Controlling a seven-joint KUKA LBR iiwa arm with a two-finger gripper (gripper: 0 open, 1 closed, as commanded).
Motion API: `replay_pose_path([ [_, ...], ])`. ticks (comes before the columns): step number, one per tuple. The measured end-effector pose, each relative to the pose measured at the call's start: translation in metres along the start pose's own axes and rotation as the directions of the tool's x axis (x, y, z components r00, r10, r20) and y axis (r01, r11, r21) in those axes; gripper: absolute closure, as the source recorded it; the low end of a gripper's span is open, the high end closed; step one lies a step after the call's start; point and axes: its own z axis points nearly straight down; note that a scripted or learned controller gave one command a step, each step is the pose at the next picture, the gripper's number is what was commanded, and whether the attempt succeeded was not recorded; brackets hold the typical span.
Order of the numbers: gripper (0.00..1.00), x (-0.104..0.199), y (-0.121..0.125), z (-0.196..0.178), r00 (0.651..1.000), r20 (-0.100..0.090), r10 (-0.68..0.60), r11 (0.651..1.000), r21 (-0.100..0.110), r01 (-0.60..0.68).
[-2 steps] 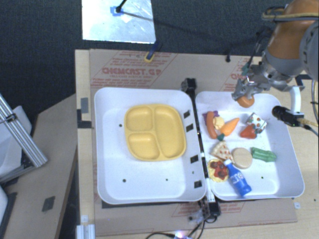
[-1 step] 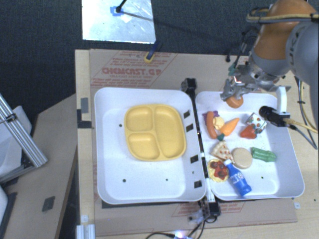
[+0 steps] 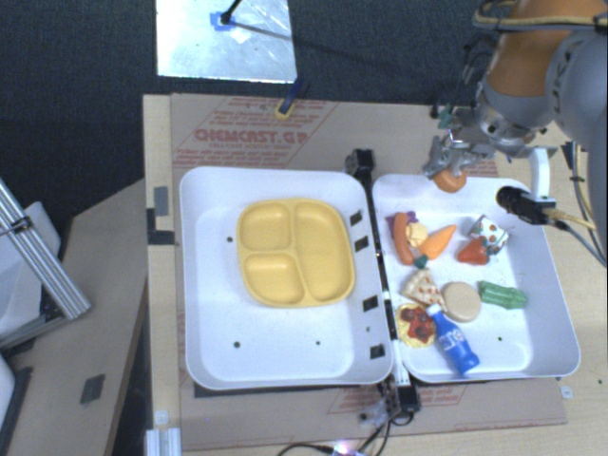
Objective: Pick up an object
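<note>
Cardboard sheeting covers the bench under two shallow white plastic bins, and at the far rim of the right bin (image 3: 560, 340) the two-finger gripper (image 3: 450, 164) pinches a small round orange toy fruit (image 3: 450, 180) between its fingers, lifted just clear of that rim. It looks light, stiff and smooth, so a grip across its widest part should suit. Nearer than that fruit, the same bin holds toy foods and a blue bottle (image 3: 457, 342); the left bin (image 3: 204, 350) holds a yellow three-compartment tray (image 3: 294, 252).

Smooth white plastic bins (image 3: 204, 283), a matt yellow plastic tray (image 3: 294, 253), on printed cardboard (image 3: 247, 133).
</note>
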Motion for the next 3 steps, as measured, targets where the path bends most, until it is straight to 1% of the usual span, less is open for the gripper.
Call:
replay_pose_path([
  [1, 1.00, -0.009, -0.006, 0.005, 1.000, 0.000, 0.005, 1.000, 0.003, -0.005],
  [2, 1.00, -0.004, -0.010, 0.016, 1.000, 0.001, 0.003, 1.000, 0.003, -0.003],
  [3, 1.00, -0.009, -0.012, 0.003, 1.000, 0.000, 0.004, 1.000, 0.002, -0.004],
])
